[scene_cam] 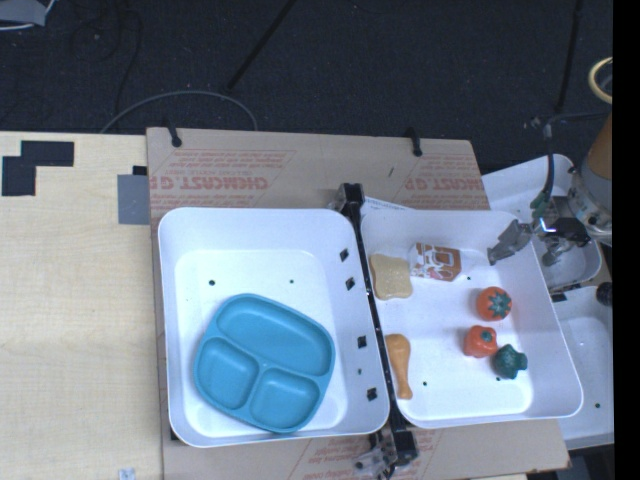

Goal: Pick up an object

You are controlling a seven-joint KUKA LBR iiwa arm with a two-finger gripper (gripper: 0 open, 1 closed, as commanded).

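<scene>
On pale bench (70, 298), white bins (255, 233), dark floor (330, 48)

A blue divided plate (264, 363) is taking up most of the left bin (190, 230), leaving only its far strip open. In the right bin (565, 388), toy foods are crowding the edges, with bare floor lying open through the middle and near edge.

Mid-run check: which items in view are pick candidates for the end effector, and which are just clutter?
Job items, right bin: bread slice, snack packet, two tomatoes, green toy, drumstick; end effector at the bin's rim.

Lying about: blue divided plate in the left bin, cardboard sheet.
</scene>
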